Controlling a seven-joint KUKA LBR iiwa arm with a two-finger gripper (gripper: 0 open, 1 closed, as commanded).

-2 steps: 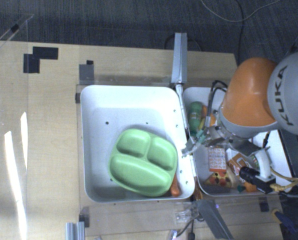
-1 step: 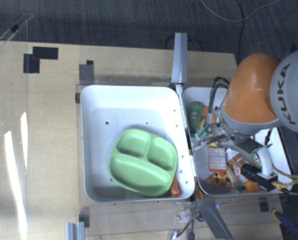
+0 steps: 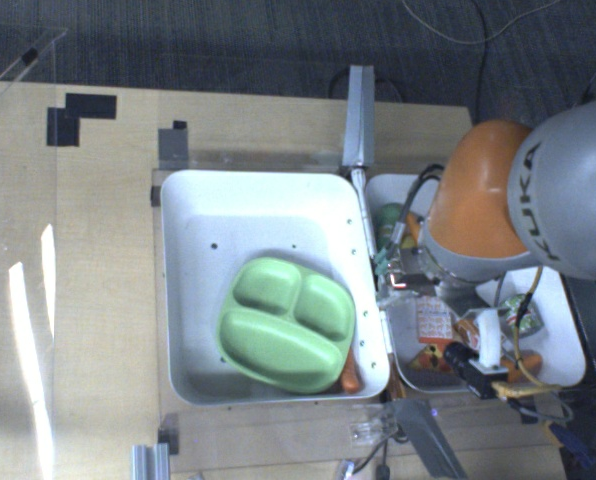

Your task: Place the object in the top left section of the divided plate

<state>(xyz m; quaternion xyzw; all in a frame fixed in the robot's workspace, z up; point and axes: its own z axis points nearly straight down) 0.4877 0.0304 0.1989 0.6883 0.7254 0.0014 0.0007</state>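
Observation:
The green divided plate (image 3: 286, 321) lies in the left bin (image 3: 228, 203), toward its front right, with three bare sections. A small orange object (image 3: 350, 373) sits in the left bin, wedged between the plate's right edge and the bin wall. My gripper (image 3: 410, 276) is low over the left side of the right bin (image 3: 568, 363), mostly hidden under the orange-banded wrist (image 3: 478, 203). Beside it lies a red-and-white patterned packet (image 3: 433, 320). I cannot make out anything held.
The right bin also holds a green item (image 3: 388, 223) near its back left, a green-and-white piece (image 3: 523, 313) and some orange bits (image 3: 523, 368) at the front. A metal divider post (image 3: 358, 118) stands between the bins at the back.

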